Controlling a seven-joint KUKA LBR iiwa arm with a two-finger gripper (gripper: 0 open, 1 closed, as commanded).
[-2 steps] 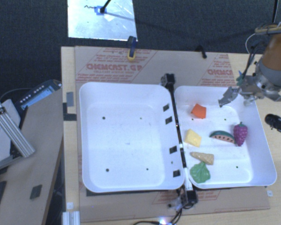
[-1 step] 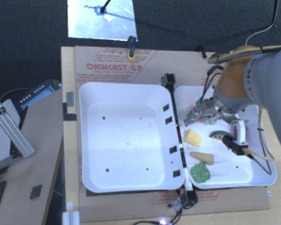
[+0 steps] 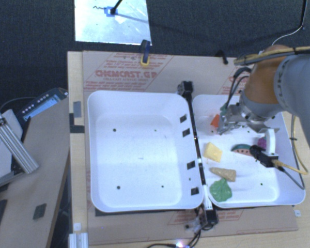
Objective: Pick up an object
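Clamp (image 3: 144, 53), metal sheet (image 3: 112, 14)

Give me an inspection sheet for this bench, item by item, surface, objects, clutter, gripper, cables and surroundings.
Surface: two white bins side by side, left bin and right bin, on a printed board.
Job's things: in the right bin, an orange piece, a yellow block, a tan wedge, a green piece, a watermelon-like slice, a purple piece.
Clutter: nothing seen.
Gripper: gripper low over the right bin, beside the orange piece; grip state unclear.
Cables: yellow cable crossing the right bin's edge.
Surroundings: shiny sheet behind the bench.
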